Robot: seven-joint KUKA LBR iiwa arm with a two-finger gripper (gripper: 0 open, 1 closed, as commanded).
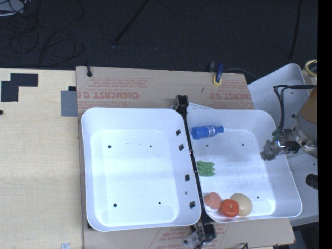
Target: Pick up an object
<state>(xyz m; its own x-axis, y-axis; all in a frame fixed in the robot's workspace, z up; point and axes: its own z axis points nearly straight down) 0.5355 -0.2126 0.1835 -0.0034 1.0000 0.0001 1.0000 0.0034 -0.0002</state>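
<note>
1. Two shallow white bins sit side by side on a cardboard sheet (155,90) printed with reddish lettering. The left bin (93,123) and the right bin (290,201) meet along a dark divider strip (189,165) with small black clips.

2. The gripper (270,150) hangs at the 3 o'clock edge of the right bin, over its rim. Whether its fingers are parted or closed cannot be told from this angle; the metal parts are small and blurred. Nothing is seen between them.

3. The arm enters from 3 o'clock, with black cable looping above the wrist.

4. A blue bottle (206,132) lies on its side at about 11 o'clock in the right bin, near the divider, its paler cap end pointing toward 3 o'clock.

5. A small green object (205,168) lies at roughly 9 o'clock in the right bin, just beside the divider.

6. At about 6 to 7 o'clock in that bin, three round things crowd together against the near wall: a pinkish piece (211,200), a red ball (229,208) touching it, and a tan ball (242,203) on the red one's 3 o'clock side.

7. All these objects lie well apart from the gripper, which is nearest the tan ball and the bottle's cap end.

8. A blue and yellow clamp (218,74) sits on the cardboard's far edge, at 12 o'clock above the right bin.
</note>
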